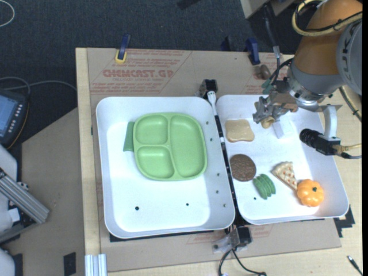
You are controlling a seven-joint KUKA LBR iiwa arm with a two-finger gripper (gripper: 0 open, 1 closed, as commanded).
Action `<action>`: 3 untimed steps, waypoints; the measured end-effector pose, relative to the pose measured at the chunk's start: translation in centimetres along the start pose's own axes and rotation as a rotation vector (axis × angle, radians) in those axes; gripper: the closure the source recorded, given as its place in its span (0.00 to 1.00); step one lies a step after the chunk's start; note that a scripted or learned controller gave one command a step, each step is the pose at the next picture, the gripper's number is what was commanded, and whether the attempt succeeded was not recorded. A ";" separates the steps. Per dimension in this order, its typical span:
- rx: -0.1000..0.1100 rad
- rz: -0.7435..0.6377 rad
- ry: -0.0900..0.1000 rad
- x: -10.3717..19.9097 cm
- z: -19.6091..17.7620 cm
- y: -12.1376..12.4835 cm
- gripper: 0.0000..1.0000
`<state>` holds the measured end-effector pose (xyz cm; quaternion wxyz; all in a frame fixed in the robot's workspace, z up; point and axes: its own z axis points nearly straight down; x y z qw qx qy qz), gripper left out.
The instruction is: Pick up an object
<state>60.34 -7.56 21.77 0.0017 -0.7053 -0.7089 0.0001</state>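
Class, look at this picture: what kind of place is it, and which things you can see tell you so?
Probably a robotics lab or test bench, not a kitchen. A robot arm reaches over two white bins on a board held by clamps, cables trail off the edges, and the food, like the orange pumpkin, looks like toy food.

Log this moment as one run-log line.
gripper: over right bin, near beige slab | holding: nothing seen | right bin: brown disc, green piece, wedge, orange pumpkin | left bin: green tray
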 end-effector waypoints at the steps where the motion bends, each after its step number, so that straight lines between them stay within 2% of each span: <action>1: -0.007 -0.001 -0.001 5.1 -1.2 1.9 1.00; 2: -0.006 0.001 -0.002 9.4 -0.7 2.9 1.00; 3: 0.001 0.004 -0.002 10.5 -0.2 1.6 1.00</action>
